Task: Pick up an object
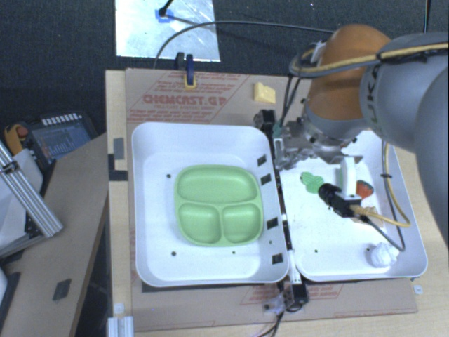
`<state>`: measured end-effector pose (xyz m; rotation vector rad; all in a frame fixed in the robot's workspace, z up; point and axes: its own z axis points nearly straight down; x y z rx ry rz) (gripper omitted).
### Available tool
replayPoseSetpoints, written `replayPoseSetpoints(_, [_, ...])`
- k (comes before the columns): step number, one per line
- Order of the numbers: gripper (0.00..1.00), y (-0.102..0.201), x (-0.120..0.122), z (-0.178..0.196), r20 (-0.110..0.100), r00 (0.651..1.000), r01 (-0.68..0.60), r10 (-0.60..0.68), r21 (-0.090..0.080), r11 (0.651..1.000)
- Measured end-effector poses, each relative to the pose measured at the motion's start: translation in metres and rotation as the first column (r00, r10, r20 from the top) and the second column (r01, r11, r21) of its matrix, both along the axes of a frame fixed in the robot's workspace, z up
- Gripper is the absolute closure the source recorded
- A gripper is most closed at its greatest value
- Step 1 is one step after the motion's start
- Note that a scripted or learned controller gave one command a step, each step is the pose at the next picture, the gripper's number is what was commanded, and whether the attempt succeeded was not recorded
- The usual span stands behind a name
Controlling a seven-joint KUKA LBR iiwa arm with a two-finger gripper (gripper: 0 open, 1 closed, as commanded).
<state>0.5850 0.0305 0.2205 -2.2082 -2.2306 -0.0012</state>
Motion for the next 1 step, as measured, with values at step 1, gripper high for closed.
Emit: replayPoseSetpoints(1, [1.0,0.0512,-0.0175,-0.009,0.0,1.0,0.0,0.0,0.0,1.0])
